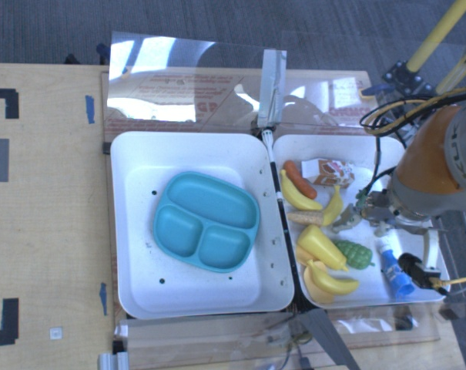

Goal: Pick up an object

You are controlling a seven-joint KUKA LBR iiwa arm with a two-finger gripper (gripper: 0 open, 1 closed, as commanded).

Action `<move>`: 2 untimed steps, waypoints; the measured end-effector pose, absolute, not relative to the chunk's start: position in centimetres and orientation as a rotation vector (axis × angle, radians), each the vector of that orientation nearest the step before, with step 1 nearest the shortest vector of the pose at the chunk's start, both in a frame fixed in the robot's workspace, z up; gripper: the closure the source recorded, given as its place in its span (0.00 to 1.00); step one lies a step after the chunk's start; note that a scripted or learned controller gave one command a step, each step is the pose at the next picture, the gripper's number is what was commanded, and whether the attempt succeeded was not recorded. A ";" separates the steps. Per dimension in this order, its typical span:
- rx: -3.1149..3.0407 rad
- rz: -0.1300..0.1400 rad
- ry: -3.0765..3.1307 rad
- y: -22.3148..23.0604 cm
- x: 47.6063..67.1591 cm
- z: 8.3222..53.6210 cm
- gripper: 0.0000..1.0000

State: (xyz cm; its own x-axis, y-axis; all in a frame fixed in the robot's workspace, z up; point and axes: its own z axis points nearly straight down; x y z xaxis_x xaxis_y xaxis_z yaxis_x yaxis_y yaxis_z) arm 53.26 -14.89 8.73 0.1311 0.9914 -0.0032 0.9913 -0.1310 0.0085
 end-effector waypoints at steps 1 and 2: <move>2.256 0.006 2.179 -9.5 53.3 8.8 0.00; 2.231 0.004 2.205 -9.5 60.8 8.7 0.00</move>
